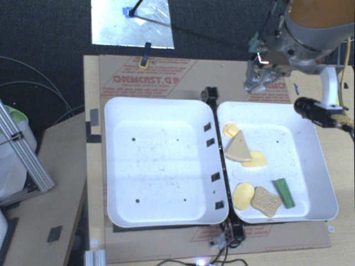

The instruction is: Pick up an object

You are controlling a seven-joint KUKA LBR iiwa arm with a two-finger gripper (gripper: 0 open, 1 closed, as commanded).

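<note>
The right bin [310,165] holds several small food-like items. A tan wedge [239,148] lies near its left wall, with a small yellow piece [230,130] above it and a pale yellow disc [255,159] beside it. Lower down lie a yellow round piece [243,195], a beige cracker-like slab [265,201] and a green stick [283,193]. My gripper [258,83] hangs above the cardboard just beyond the right bin's far rim, apart from all the items. Nothing shows between its fingertips.
The left bin [158,159] sits beside the right one, joined by a black hinge strip [217,148]. A black cylinder [313,111] juts over the right bin's far right corner. A silver sheet [132,15] lies behind the bench. Metal rails [22,154] stand at left.
</note>
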